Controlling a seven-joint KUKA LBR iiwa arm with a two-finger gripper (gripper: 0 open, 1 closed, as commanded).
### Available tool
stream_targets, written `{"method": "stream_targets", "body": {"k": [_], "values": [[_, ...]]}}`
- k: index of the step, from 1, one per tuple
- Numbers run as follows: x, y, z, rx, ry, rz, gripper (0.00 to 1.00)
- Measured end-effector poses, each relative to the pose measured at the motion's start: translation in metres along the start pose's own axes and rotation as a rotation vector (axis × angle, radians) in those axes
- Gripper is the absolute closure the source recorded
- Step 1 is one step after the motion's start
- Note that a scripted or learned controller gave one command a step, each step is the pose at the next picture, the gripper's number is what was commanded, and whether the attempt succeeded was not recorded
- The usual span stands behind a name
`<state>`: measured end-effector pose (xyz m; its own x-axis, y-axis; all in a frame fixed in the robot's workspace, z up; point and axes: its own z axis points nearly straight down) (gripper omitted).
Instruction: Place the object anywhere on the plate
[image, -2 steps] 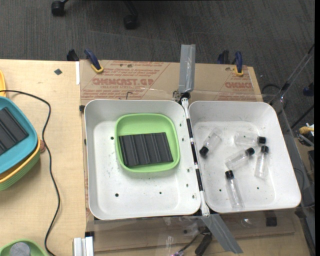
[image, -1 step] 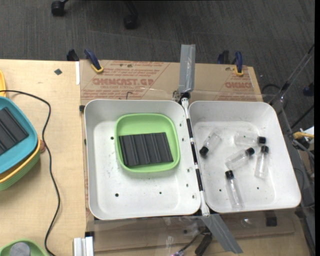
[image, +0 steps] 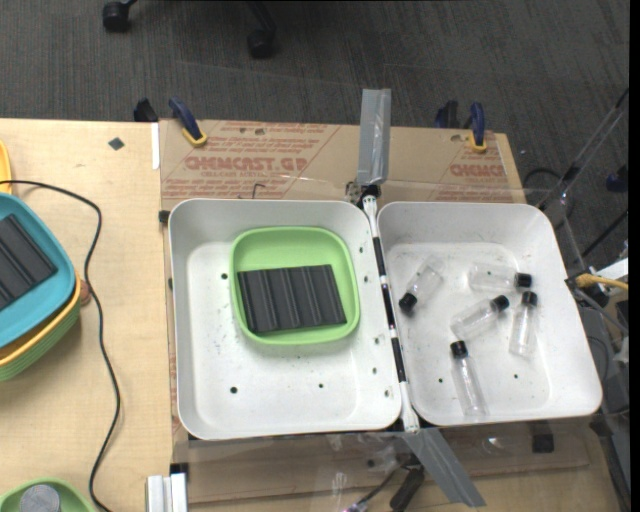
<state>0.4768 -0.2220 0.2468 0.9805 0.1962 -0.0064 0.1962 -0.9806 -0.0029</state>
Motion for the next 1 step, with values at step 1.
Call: {"method": "stream_targets", "body": {"k": [1], "values": [[0.0, 0.0001, 0.0, 0.0, 0.0, 0.0, 0.0]]}}
